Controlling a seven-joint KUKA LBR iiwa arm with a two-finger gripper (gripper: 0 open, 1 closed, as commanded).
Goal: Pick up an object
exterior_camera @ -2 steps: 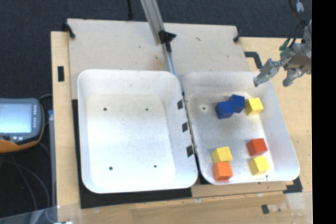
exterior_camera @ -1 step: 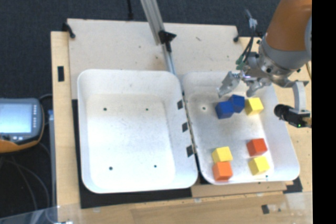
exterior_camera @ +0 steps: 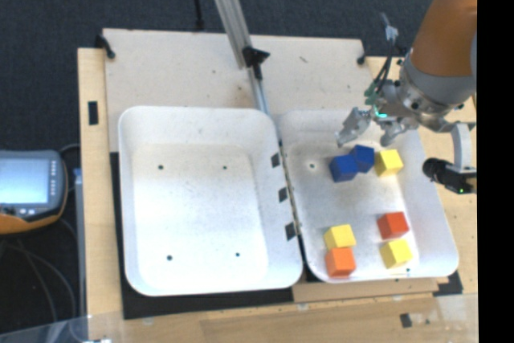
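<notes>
The right bin (exterior_camera: 426, 197) holds several small cubes. Two blue cubes (exterior_camera: 352, 163) sit touching near its far middle, with a yellow cube (exterior_camera: 389, 162) just to their right. Near the front lie a red cube (exterior_camera: 392, 225), a yellow cube (exterior_camera: 340, 236), an orange cube (exterior_camera: 340, 260) and another yellow cube (exterior_camera: 396, 252). My gripper (exterior_camera: 371, 132) hangs over the far part of the right bin, just beyond the blue cubes and the yellow one. It is open, its fingers spread with nothing between them.
The left bin (exterior_camera: 128, 173) lies beside the right one, their rims meeting at mid-bench. A slanted metal post (exterior_camera: 229, 4) rises from the bench behind the bins. A grey device (exterior_camera: 28, 181) sits off the bench at the left.
</notes>
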